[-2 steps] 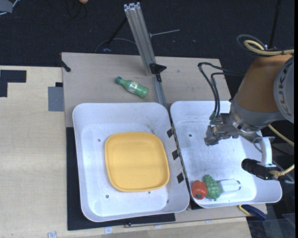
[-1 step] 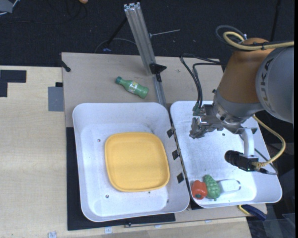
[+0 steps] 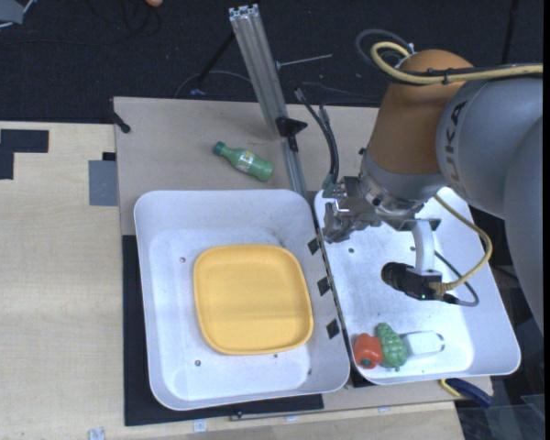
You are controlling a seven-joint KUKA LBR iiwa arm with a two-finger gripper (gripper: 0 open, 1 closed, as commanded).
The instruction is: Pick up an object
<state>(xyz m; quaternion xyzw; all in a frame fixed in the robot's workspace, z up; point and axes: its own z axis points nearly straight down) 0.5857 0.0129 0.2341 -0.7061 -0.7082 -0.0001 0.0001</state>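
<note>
Knobbly green toy [image 3: 393, 346] touching glossy red one [image 3: 368, 350]; square yellow plate [image 3: 252, 298].

Grey KUKA arm [image 3: 495, 145] with an orange wrist band [image 3: 412, 117]

The broad link is smooth matte grey with dark lettering on its side; yellow cable [image 3: 394, 53] loops over the rounded orange section, another yellow cable trails below, and the end effector [image 3: 344, 216] is a cluster of dark metal parts.
</note>
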